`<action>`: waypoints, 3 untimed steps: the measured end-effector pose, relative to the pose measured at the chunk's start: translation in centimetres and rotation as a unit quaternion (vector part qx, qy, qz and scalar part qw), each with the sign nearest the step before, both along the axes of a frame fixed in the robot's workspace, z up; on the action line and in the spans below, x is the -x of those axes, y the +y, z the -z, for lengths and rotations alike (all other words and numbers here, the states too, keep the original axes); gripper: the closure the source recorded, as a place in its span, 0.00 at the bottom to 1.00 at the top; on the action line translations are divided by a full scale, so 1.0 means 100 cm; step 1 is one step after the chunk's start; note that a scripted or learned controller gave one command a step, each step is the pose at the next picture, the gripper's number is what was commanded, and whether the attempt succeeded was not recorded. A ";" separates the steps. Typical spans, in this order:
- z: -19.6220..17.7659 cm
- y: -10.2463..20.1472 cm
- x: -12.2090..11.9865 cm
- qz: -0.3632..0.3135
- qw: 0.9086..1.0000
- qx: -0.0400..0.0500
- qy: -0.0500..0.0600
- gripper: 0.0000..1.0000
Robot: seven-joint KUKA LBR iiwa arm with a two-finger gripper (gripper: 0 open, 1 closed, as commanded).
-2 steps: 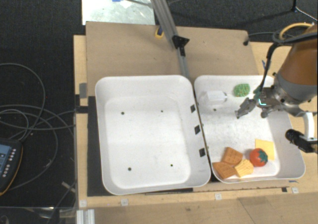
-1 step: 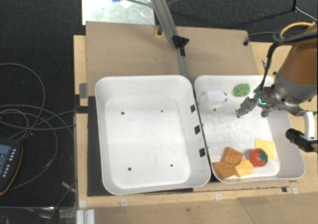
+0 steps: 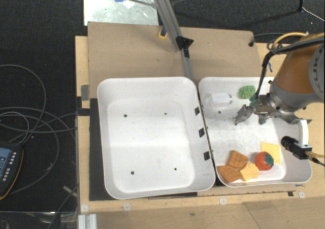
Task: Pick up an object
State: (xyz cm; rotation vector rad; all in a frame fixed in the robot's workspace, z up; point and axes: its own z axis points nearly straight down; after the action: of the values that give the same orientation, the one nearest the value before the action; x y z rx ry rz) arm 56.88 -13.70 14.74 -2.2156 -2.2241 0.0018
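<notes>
The right bin [image 3: 304,174] holds the objects. A green leafy piece [image 3: 247,91] lies at its far side beside a clear white cup [image 3: 218,100] on its side. Near the front wall sit two orange crackers [image 3: 235,160], a yellow cracker [image 3: 250,172], a red tomato [image 3: 264,161] and a yellow cheese wedge [image 3: 270,150]. My gripper [image 3: 251,117] hangs over the middle of this bin, just in front of the green piece and to the right of the cup. It is open, with nothing between its fingers [image 3: 241,116].
The left bin [image 3: 104,136] stands beside the right one, with black clips [image 3: 201,132] along the shared wall. A grey slanted pole [image 3: 170,17] crosses the bench's far side. The orange-banded arm [image 3: 299,75] overhangs the right bin's far right corner.
</notes>
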 end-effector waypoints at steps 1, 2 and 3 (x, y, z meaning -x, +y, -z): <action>0.052 0.001 0.000 0.001 1.000 0.000 0.001 0.00; 0.038 0.000 -0.001 0.002 1.000 0.000 -0.003 1.00; -0.007 0.003 -0.008 -0.001 1.000 0.001 -0.004 1.00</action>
State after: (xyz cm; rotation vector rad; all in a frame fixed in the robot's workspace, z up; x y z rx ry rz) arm 57.71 -13.40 15.44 -2.2195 -2.2307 -0.0057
